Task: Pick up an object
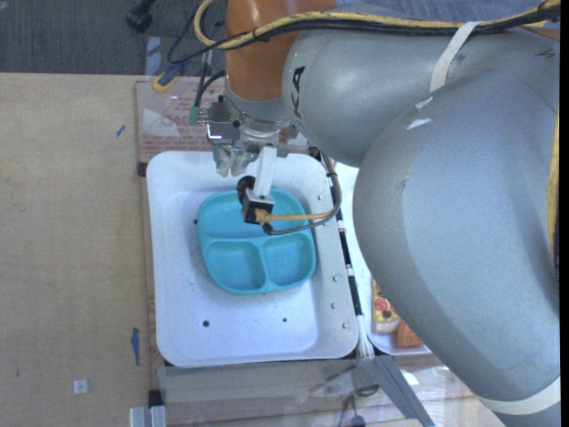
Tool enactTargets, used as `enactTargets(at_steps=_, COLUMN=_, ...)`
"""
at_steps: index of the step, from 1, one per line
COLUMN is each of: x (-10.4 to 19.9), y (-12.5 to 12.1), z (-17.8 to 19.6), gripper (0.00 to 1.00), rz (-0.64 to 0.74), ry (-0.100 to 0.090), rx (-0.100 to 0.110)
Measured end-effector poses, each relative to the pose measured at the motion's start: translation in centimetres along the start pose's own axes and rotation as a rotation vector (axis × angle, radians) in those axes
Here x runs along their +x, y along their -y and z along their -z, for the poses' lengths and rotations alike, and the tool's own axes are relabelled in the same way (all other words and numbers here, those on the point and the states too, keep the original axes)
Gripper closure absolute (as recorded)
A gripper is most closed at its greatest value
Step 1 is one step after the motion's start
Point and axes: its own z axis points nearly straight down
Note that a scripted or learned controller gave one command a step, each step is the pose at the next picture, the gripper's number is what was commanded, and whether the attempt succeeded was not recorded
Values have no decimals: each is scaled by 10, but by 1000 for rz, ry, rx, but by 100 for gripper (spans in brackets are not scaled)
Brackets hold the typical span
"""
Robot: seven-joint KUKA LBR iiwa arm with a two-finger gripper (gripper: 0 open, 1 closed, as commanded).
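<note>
The gripper (231,160) hangs over the far rim of the left bin (178,310), just beyond the far edge of the blue divided plate (258,243); it is seen from above and blurred against the white, so I cannot tell whether the jaws are wide or narrow, and nothing can be made out between them. The plate lies flat in the middle of that bin, with three compartments showing, and its far rim is partly covered by the robot's own fittings. The grey arm (444,167), with its orange band (262,34), hides nearly all of the right bin (366,265). Only a strip of that bin shows beside the arm, with a small red and yellow thing (386,313) in it, cut off and too hidden to name. The pale desk (62,238) lies to the left
</note>
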Motion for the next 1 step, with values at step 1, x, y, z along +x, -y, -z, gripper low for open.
enactTargets(at_steps=1, x=-16, y=80, z=-43, gripper=100, rz=-9, ry=0, rx=7)
